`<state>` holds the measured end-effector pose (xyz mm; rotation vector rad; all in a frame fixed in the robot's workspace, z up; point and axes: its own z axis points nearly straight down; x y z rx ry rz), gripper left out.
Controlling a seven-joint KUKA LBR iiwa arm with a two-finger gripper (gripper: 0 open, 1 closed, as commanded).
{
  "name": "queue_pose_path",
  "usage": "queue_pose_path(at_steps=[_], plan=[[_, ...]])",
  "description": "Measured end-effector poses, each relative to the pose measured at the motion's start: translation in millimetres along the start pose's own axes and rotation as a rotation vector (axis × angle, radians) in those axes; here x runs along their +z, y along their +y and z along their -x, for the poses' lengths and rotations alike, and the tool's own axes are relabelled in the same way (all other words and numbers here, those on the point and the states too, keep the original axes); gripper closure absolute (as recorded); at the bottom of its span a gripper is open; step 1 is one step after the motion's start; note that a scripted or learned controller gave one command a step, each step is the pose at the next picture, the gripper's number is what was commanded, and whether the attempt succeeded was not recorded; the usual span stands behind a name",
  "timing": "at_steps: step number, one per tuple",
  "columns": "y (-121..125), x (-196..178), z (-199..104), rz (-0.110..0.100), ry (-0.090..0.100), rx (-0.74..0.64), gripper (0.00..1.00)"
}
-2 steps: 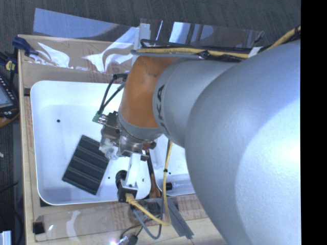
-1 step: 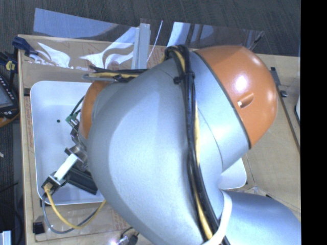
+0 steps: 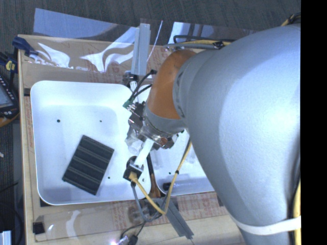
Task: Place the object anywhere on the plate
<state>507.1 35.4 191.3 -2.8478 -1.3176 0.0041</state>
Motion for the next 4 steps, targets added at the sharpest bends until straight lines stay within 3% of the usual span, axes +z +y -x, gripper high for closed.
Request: queue_pose_path(at_steps=[1, 2, 3, 4], plan=[[-54.5, -28.9, -75.5, 0.000, -0.002, -0.303, 1.00], [-67.6, -36.8, -142.5, 0.005, 0.001, 0.468, 1.00], [-80.8, -61.9, -45.5, -0.001, -0.002, 0.335, 1.00], [-79.2, -124.1, -97.2, 0.001, -0.001, 0.253, 1.00]])
